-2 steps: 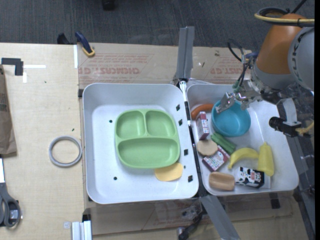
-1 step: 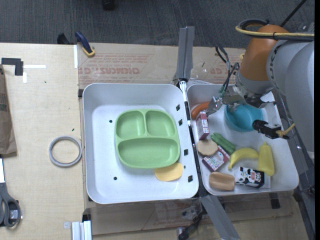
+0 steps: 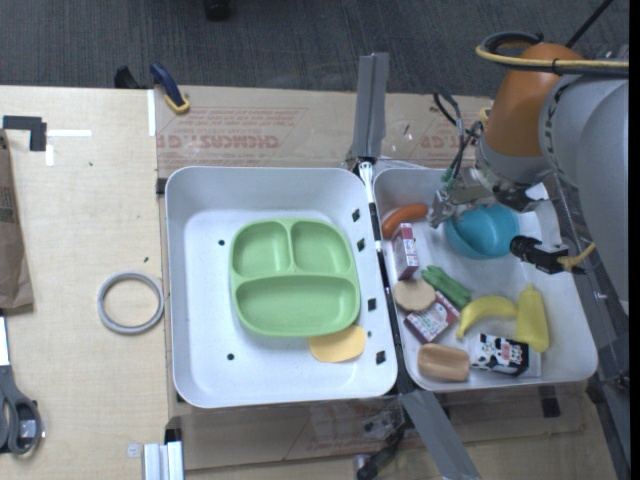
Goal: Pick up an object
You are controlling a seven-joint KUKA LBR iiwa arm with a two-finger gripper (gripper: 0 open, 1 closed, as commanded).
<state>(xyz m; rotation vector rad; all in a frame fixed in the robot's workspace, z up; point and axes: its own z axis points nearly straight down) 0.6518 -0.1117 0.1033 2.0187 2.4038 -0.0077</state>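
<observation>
On the bare wooden bench at the far left lies a grey ring of tape point(image 3: 131, 301), well apart from the bins. The left shallow white bin point(image 3: 190, 268) holds a pale green plastic tray with three compartments point(image 3: 295, 276), and a flat yellow disc-shaped piece point(image 3: 338, 345) pokes out from under the tray's near edge. The right white bin point(image 3: 570, 358) is crowded: an orange sausage-shaped toy point(image 3: 402, 214) at its far left corner, a small red-and-white carton point(image 3: 407, 250) just below it, a round tan cookie-like piece point(image 3: 413, 294), a green pod-shaped toy point(image 3: 447, 286), a yellow banana point(image 3: 484, 311), a brown bread-like block point(image 3: 443, 362), a black-and-white patterned packet point(image 3: 500, 354) and a yellow corn-like piece point(image 3: 532, 320). A teal rounded bowl-shaped object point(image 3: 484, 230) sits at the bin's far side, and the gripper point(image 3: 448, 201) hangs just beside its left rim; whether its claw is wide or narrow cannot be told
</observation>
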